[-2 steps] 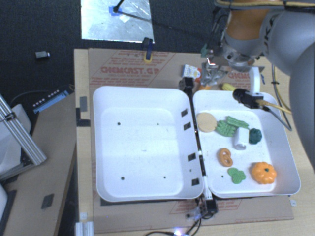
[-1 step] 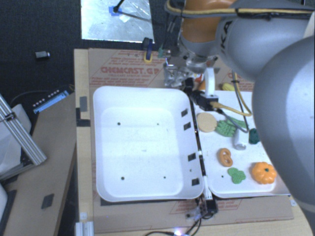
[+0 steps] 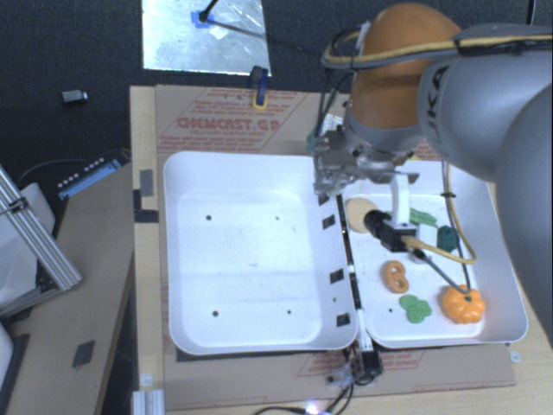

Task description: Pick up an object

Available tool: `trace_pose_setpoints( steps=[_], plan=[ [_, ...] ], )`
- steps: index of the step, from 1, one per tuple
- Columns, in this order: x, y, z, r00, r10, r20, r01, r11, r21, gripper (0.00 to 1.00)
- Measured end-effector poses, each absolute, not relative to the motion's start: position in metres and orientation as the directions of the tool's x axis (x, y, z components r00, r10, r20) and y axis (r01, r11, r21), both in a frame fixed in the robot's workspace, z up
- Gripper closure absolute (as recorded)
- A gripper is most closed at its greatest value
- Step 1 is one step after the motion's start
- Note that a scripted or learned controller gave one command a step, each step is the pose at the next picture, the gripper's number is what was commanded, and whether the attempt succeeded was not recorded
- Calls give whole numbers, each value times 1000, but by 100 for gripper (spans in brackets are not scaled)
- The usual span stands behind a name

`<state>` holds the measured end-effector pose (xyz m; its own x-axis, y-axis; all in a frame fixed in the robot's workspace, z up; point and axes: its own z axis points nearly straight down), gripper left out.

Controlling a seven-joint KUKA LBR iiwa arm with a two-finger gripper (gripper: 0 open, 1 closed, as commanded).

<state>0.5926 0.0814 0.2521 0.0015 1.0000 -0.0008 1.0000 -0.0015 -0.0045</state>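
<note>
Gripper (image 3: 333,184) seen at far edge of right bin (image 3: 497,258), near the divider; finger state could not be told. Nothing visible between the fingers. In right bin: orange pumpkin (image 3: 462,305) at near right, green piece (image 3: 416,309) just beside it, pretzel (image 3: 396,277) nearer centre.

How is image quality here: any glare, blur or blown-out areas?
Camera view: soft overall; the left bin is nearly blown out white; the foil-like sheet at top glares; the arm looms large and slightly blurred near the lens; the orange pumpkin toy and pretzel stay readable.
</note>
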Motion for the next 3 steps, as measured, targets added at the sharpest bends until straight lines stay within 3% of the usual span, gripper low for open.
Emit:
trace_pose_setpoints(
  steps=[1,2,3],
  plan=[
    [620,176,261,-12,1000,4,1000,12,5,100],
    [638,233,306,-10,1000,5,1000,10,8,100],
    [670,235,332,-6,1000,2,1000,6,6,100]
  ],
)
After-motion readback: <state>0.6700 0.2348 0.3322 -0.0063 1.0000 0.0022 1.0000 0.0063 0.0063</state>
